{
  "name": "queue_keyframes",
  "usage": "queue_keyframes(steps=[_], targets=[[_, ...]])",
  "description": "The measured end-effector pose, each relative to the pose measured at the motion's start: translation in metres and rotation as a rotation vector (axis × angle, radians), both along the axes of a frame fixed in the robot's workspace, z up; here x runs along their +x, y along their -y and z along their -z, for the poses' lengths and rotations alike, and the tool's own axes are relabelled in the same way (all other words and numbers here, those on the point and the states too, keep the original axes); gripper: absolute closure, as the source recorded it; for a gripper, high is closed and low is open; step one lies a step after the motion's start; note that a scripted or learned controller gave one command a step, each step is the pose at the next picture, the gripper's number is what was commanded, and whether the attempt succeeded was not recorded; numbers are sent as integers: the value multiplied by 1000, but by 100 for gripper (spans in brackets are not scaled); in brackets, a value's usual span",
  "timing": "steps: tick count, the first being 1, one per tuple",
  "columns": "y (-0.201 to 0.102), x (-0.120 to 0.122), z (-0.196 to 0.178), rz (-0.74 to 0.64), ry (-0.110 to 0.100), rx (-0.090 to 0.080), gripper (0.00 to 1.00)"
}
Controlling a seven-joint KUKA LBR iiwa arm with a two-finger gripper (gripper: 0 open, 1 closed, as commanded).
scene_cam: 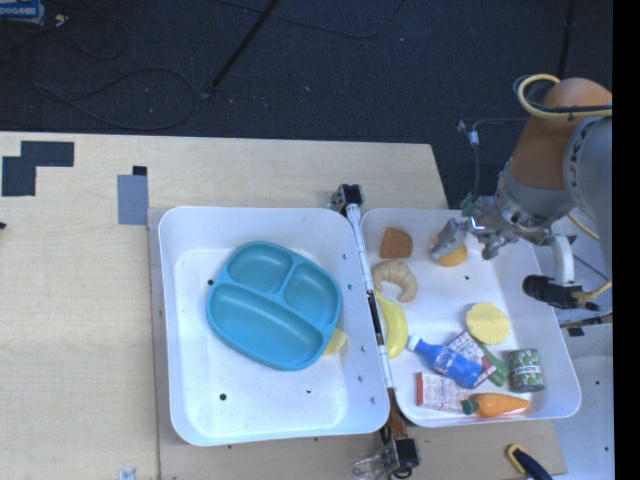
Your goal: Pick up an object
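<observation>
So the right bin [560,393] is where all the toy food sits, and it's mostly smooth molded plastic. There's a curved tan croissant [397,279], a brown bread-like chunk [396,243], a banana [392,326] lying against the divider, a flat round yellow disc [487,322], a blue bottle [448,362] with a white cap, a green can [525,369], a pointy orange carrot [497,404] and a flat red-and-white packet [437,392].

The arm's jaws [462,235] hang over the top of that bin, right at a small orange-yellow piece [453,257]. They look spread apart, but the metal blurs together there and I can't honestly tell if they're touching that piece.

The left bin [190,298] has a glossy blue divided plate [272,304], with a bit of something yellow [335,342] peeking from under its edge, too hidden to name.

The worktop [80,318] is pale wood-look board with dark grey patches. Behind it is dark carpet [300,58] with cables running across.
</observation>
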State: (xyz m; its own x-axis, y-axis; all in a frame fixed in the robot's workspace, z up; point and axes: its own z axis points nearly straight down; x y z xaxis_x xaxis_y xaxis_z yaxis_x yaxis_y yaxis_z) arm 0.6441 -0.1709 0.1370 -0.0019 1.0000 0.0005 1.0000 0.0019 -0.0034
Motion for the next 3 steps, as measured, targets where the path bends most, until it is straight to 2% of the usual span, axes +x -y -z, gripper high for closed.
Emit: queue_keyframes(steps=[1, 2, 3], targets=[[26, -84, 10, 3, -3, 2, 0], [30, -135, 49, 3, 1, 2, 0], [21, -65, 50, 1, 4, 1, 0]])
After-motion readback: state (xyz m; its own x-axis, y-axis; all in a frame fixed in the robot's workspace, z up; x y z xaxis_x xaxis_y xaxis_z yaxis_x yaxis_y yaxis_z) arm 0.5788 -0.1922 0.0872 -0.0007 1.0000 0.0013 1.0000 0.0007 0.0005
